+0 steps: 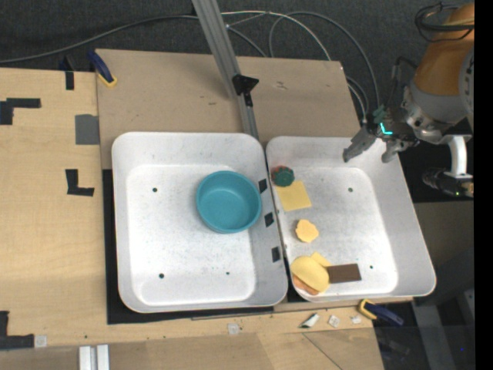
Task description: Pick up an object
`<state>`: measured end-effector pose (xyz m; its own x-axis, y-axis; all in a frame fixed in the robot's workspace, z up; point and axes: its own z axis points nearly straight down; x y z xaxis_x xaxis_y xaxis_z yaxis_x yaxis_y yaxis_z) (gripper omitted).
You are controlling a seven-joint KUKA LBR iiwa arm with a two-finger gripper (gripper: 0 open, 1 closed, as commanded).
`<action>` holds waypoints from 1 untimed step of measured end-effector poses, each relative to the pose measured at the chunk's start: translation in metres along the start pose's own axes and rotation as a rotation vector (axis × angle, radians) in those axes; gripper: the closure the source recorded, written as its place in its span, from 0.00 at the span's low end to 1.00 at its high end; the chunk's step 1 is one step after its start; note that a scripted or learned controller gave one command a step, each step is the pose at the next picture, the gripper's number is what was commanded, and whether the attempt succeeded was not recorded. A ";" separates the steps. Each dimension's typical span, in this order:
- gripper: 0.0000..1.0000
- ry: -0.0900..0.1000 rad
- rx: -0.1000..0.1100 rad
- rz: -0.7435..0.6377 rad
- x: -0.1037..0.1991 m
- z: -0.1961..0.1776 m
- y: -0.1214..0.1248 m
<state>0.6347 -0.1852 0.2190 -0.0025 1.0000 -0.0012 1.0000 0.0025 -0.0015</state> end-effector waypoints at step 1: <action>0.00 0.002 0.006 0.000 0.004 0.065 -0.001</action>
